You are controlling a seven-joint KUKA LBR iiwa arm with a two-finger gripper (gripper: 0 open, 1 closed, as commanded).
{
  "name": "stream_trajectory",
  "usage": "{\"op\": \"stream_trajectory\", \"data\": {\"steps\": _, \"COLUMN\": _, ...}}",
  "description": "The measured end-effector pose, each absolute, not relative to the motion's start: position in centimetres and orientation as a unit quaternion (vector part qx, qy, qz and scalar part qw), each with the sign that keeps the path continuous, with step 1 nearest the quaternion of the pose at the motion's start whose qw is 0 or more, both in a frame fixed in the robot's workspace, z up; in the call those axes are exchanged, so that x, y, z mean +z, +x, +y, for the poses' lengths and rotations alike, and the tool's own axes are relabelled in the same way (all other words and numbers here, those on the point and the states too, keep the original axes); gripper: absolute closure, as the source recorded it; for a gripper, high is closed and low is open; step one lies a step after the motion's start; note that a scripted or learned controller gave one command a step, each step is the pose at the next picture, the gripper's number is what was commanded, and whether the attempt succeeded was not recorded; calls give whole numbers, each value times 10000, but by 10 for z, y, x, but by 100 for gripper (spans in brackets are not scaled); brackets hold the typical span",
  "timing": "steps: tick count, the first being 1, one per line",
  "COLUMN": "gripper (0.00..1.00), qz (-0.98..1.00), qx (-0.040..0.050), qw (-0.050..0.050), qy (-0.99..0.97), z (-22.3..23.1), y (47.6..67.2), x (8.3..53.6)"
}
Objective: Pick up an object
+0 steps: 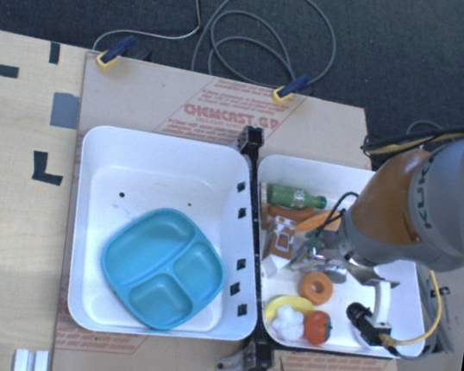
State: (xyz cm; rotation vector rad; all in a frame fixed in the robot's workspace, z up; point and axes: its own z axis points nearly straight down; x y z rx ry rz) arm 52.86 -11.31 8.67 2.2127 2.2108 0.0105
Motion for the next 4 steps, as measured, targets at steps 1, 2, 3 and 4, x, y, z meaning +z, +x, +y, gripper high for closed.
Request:
{"op": "stream_trajectory", "data": {"steps": 1, "gripper": 0, "qz": 7069, "qx": 44, "qw": 72, "qy": 7072, "z": -114, "y": 491, "x": 87}}
{"op": "stream_trajectory", "data": {"steps": 2, "gripper": 0, "qz": 7087, "qx": 7, "qw": 10, "qy": 7055, "z": -119, "y": 572, "x": 86}}
{"op": "stream_trajectory", "data": {"steps": 3, "gripper": 0, "qz": 7054, "qx": 22, "qw": 36, "qy": 7088, "z": -181, "y": 486, "x": 86}}
{"op": "stream_trajectory", "data": {"steps": 4, "gripper": 0, "qz": 7083, "qx": -5, "qw": 26, "qy": 7059, "z": -133, "y": 533, "x": 87}}
